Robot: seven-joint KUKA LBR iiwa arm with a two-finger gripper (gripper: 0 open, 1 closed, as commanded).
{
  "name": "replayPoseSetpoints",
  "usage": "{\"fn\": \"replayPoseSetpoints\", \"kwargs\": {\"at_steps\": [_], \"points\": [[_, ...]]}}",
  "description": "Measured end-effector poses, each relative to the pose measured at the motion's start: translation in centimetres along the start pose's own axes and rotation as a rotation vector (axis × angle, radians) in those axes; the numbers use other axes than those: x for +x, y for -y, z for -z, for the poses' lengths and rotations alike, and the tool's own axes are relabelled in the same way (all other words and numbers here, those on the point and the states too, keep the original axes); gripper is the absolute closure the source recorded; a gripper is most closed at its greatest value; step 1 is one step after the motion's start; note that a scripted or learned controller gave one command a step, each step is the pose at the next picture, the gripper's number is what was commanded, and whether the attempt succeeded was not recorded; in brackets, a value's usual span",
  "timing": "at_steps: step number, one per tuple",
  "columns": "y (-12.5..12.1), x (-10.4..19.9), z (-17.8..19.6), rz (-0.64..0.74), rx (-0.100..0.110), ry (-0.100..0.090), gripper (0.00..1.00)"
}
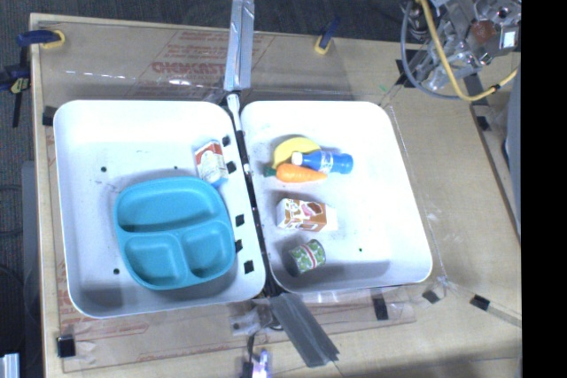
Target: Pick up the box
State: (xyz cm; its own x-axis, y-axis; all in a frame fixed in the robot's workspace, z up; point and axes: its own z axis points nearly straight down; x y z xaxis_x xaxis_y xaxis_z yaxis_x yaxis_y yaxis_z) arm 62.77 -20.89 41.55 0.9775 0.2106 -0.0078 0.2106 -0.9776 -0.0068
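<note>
Right now, from the camera view, the gripper (461,31) hangs high at the upper right, outside the bins above bare bench, and whether it is wide or narrow I cannot tell. The box (303,214) lies well apart from it, down and to the left, in the right bin (403,190) between the carrot (301,174) and the can (307,256). Its long axis runs roughly left to right across the view, tilted slightly, which I judge to suit a grip across its short sides.
</note>
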Motion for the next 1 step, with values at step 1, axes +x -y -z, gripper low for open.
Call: {"fn": "replayPoseSetpoints", "kwargs": {"at_steps": [1], "points": [[0.32,0.17,0.89,0.011,0.005,0.005,1.00]]}}
